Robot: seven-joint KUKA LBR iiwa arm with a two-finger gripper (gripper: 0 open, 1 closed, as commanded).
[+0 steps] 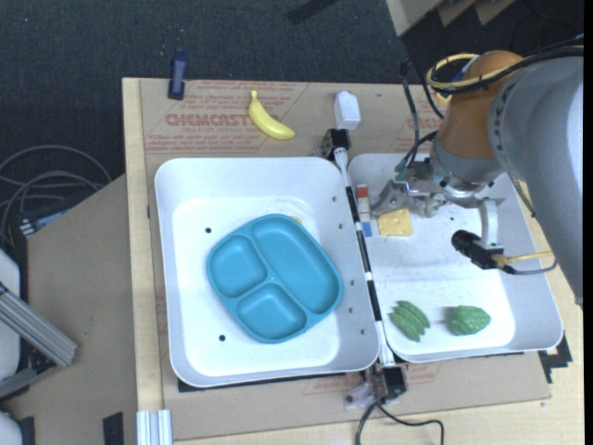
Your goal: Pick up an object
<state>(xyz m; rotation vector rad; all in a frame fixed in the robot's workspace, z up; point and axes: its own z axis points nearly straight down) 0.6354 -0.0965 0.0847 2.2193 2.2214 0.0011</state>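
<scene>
Gripper (414,193) position is at the far end of the right bin (533,327), close to the wall shared with the left bin (176,248). Whether the gripper is open or closed cannot be told, since the metal parts at the wrist are seen from above and blur together.

A pale yellow block (396,222) lies on the bin floor just below the gripper, apparently at or touching its tip. This is judged the likeliest target, but no object is seen to be held.

Two green items (409,318) (470,320) lie at the near end of the same bin, well apart from the gripper. A blue divided plate (271,276) rests in the left bin. A yellow banana (269,120) lies on the board beyond both bins.

The following risks are to be expected:
- The block is low and flat, so it may be pushed along the floor rather than clamped.
- The divider wall is near, so the block may be driven against it or the gripper may strike it.
- The black cable connector (474,248) hanging beside the wrist may snag or sweep objects.
</scene>
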